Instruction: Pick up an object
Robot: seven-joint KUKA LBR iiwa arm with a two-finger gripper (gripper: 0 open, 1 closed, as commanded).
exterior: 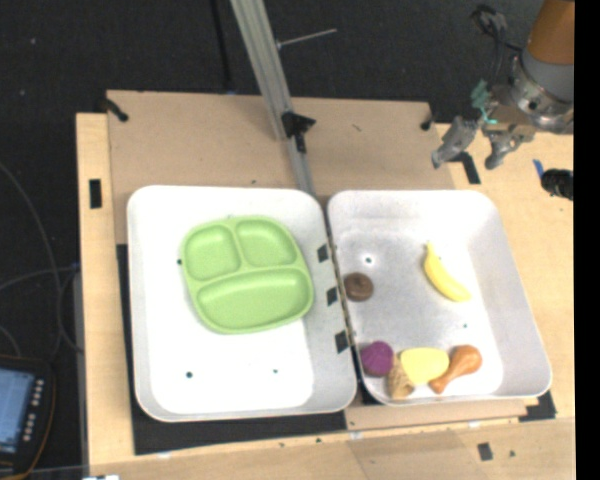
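In the left bin [160, 368] a green divided plate [246, 274] is seen, while the right bin [500, 238] holds a brown donut [358, 286], a banana [445, 273], and (along the near edge) a purple piece [377, 357] and a drumstick [456, 365]. The gripper [477, 146] is held beyond the right bin's far rim, jaws spread and nothing between them, so the approach step is judged to be in hand. A descent over one item is called for next, the banana lying most apart from the others

Wooden bench [100, 268] sitting on dark floor [40, 48]; metal pole [265, 68] slanting up top-centre; lit screen [10, 408] glowing lower left.

R bin: banana [446, 274] | donut [358, 287] | purple ball [377, 357] | drumstick [455, 366]
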